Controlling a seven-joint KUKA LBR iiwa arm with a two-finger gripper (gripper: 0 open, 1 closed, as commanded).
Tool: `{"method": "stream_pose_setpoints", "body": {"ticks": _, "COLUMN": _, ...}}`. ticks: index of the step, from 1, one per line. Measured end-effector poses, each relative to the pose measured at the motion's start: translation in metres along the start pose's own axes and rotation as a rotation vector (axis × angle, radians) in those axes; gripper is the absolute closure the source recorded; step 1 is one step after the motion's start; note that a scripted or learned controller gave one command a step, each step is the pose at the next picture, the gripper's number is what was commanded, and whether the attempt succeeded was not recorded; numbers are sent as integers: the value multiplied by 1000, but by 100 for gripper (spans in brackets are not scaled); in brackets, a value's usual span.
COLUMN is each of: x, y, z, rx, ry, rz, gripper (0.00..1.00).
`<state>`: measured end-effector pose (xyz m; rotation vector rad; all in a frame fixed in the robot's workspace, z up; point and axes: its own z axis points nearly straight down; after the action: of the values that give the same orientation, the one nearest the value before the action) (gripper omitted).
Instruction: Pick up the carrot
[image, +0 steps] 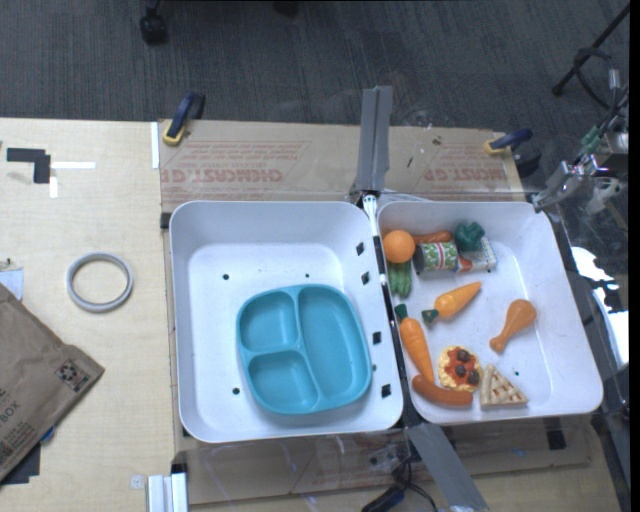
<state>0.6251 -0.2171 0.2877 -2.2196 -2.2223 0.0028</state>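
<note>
- Right white shallow bin (560, 290): toys crowd its left half; bare floor along the right wall and at the near-right corner
- Upper orange plastic carrot (458, 298) lies mid-bin, flat, clear of its neighbours; long axis slanted, tip toward the far-right corner, green top toward the near-left
- Lower orange plastic carrot (417, 347) lies close along the left wall; green top toward the far edge, tip toward the near edge, next to the pizza slice (459, 367) and above the brown sausage (440, 393)
- Tan plastic drumstick (514, 323) right of the upper carrot, open floor between them
- Orange ball (398, 246) and labelled can (441, 257) near the far-left corner
- Left white shallow bin (200, 300) holds a blue divided plate (303, 348); open floor around it
- Pale wooden bench (80, 200): grey tape ring (100, 281) near the left edge; dark carpet beyond the far edge
</note>
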Motion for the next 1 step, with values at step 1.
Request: {"method": "stream_pose_setpoints", "body": {"ticks": 1, "x": 16, "y": -11, "z": 130, "rx": 1, "ry": 1, "rz": 66, "gripper": 0}}
